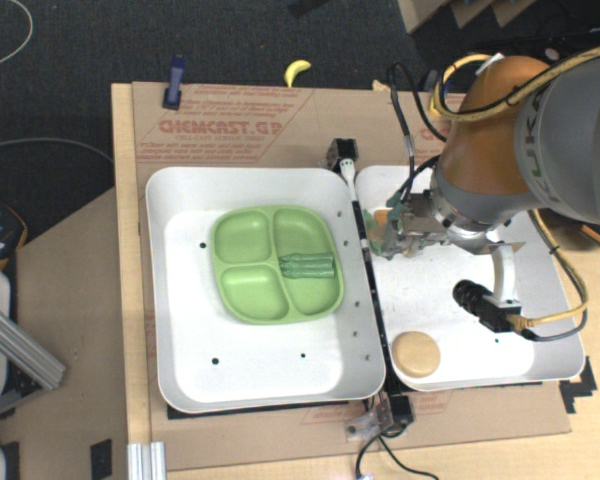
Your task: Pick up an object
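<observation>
My pincer (385, 230) is low by the bin wall (363, 230); I can't tell its grip. It might bump that wall and miss.

A robotics lab test cell, not a home or a shop.

A grey industrial arm (570, 138) with an orange band reaches over a desk (130, 298) topped with printed cardboard sheeting (220, 123), on which two white bins (180, 268) sit side by side. Loose cables (10, 18) trail over the dark carpet beyond the desk's far edge, and aluminium framing (20, 343) stands off its left edge.
</observation>
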You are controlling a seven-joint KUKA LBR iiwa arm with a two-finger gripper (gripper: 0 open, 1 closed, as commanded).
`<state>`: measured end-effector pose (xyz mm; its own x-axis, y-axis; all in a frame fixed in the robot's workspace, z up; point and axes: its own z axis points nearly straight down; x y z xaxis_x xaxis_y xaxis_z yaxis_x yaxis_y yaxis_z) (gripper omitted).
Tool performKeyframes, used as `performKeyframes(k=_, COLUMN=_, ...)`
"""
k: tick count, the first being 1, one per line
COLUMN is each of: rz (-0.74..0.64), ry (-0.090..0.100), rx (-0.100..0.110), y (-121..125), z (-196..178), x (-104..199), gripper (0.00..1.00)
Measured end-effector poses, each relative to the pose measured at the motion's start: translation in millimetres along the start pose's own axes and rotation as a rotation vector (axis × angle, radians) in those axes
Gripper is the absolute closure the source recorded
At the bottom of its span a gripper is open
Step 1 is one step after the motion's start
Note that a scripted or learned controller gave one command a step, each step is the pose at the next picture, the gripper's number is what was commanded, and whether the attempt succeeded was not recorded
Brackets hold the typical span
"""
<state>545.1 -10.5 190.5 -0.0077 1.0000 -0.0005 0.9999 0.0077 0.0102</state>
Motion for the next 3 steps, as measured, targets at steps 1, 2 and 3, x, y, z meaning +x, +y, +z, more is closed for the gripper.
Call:
performKeyframes(k=1, rz=0.004, ry=0.001, rx=-0.008, y=-21, z=-169, x=3, gripper=1.0)
performKeyframes(k=2, rz=0.007, ry=0.0, rx=0.006, y=-65, z=-198, x=-5, gripper=1.0)
performKeyframes(k=3, rz=0.001, ry=0.002, rx=0.006, y=-63, z=-213, x=62, gripper=1.0)
